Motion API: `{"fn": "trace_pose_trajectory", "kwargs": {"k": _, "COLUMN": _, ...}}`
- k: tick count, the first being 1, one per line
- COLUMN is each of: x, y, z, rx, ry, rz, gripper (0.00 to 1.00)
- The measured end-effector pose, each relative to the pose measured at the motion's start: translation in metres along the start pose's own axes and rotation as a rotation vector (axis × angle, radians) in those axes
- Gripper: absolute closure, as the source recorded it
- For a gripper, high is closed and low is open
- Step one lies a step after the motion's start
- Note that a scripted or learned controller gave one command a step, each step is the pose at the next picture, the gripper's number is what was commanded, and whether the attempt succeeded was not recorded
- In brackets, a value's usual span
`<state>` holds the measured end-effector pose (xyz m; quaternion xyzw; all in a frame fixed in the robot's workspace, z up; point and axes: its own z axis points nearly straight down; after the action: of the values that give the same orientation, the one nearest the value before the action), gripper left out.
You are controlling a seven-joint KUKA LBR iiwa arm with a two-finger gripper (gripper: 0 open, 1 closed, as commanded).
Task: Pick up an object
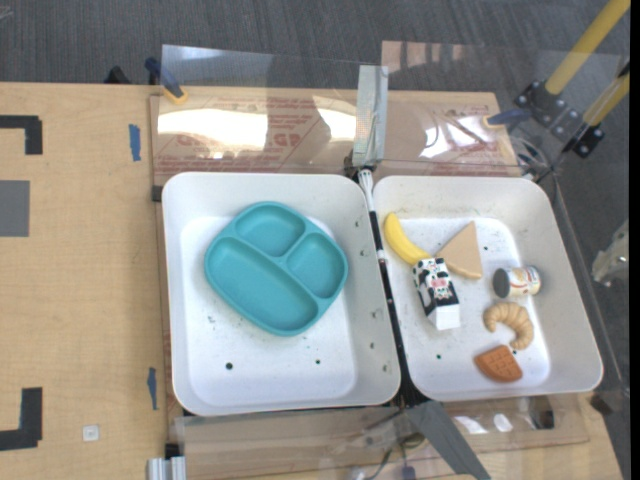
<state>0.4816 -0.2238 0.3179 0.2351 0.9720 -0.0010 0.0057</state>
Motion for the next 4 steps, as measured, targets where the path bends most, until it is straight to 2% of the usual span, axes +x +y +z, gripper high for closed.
{"fn": "trace_pose_trajectory", "kwargs": {"k": 1, "x": -0.01, "y": 0.006, "z": -0.03, "rx": 0.001, "ry": 0.002, "rz": 0.401, "gripper": 1.0}}
{"fn": "trace_pose_trajectory", "kwargs": {"k": 2, "x": -0.014, "y": 0.007, "z": -0.098, "rx": 0.003, "ry": 0.003, "rz": 0.938, "gripper": 1.0}}
{"fn": "trace_pose_trajectory", "kwargs": {"k": 3, "x": 0.001, "y": 0.002, "z": -0.111, "rx": 0.007, "ry": 0.005, "rz": 1.388, "gripper": 1.0}}
{"fn": "trace_pose_trajectory", "kwargs": {"k": 4, "x": 0.02, "y": 0.033, "z": 0.067, "rx": 0.007, "ry": 0.012, "rz": 0.932, "gripper": 1.0}}
